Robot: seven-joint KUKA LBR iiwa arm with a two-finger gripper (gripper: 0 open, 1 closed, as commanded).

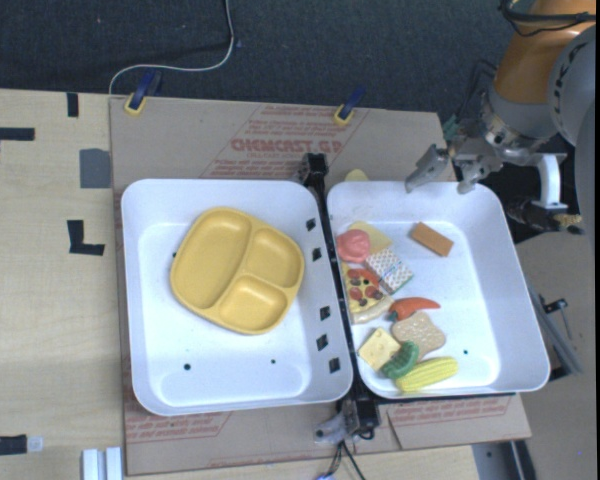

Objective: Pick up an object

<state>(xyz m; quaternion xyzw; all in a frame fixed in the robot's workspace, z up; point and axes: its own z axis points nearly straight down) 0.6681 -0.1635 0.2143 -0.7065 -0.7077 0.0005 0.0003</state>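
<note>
1. The claw (442,171) is hovering over the right bin's (500,298) far rim, fingers spread, grasping nothing.
2. An orange block (431,238) is lying just below it.
3. The other toy foods (380,288) are sitting lower left.
4. A yellow plate (237,270) is resting far left.

divided plate (237,270) in left bin (145,298) | toy foods (392,308) in right bin (500,298)
</note>
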